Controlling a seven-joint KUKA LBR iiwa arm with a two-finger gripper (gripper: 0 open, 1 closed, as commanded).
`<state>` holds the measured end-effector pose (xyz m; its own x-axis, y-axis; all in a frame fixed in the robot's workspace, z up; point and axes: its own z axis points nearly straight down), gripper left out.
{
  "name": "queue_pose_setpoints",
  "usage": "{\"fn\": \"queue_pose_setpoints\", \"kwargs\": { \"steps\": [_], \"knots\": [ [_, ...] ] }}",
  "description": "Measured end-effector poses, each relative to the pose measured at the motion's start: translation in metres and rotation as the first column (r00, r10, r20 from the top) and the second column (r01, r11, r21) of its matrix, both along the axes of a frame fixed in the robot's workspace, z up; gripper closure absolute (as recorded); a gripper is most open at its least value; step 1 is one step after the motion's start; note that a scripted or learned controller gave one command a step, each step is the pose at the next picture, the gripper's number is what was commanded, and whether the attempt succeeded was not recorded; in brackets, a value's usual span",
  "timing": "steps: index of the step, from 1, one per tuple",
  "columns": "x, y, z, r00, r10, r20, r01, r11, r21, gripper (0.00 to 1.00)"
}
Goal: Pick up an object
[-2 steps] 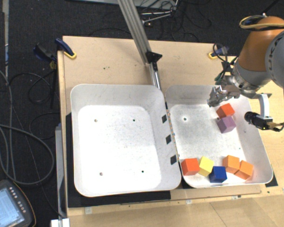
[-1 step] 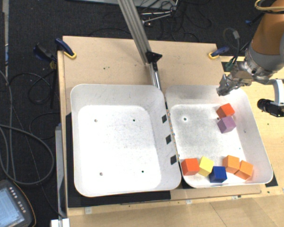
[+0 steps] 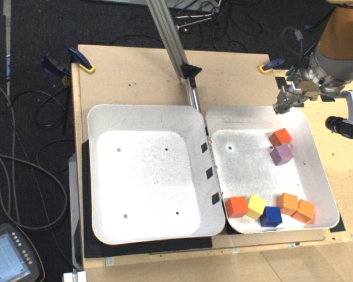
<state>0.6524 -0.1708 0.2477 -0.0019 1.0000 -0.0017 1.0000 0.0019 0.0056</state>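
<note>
My gripper (image 3: 284, 103) hangs above the far right corner of the right bin (image 3: 247, 169), with nothing seen between its fingers. Just below and in front of it lie an orange block (image 3: 280, 137) and a purple block (image 3: 281, 154), touching each other. Along the bin's near edge sit an orange-red block (image 3: 236, 206), a yellow block (image 3: 256, 206), a blue block (image 3: 271, 216) and two orange blocks (image 3: 296, 207) side by side.
The left bin (image 3: 144, 172) lies beside the right one on the wooden bench. A slanted metal pole (image 3: 167, 28) runs from the top down to the gap between the bins. Blue-and-yellow clamps (image 3: 81, 60) grip the bench's far corners.
</note>
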Motion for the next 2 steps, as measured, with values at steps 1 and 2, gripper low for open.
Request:
{"fn": "queue_pose_setpoints", "kwargs": {
  "steps": [1, 2],
  "knots": [
    [-0.006, 0.058, -0.011, 1.0, 0.006, -0.007, -0.006, 1.0, 0.004, 1.0],
    [-0.019, 0.12, -0.008, 1.0, 0.007, -0.007, -0.007, 1.0, 0.004, 1.0]
  ]
}}
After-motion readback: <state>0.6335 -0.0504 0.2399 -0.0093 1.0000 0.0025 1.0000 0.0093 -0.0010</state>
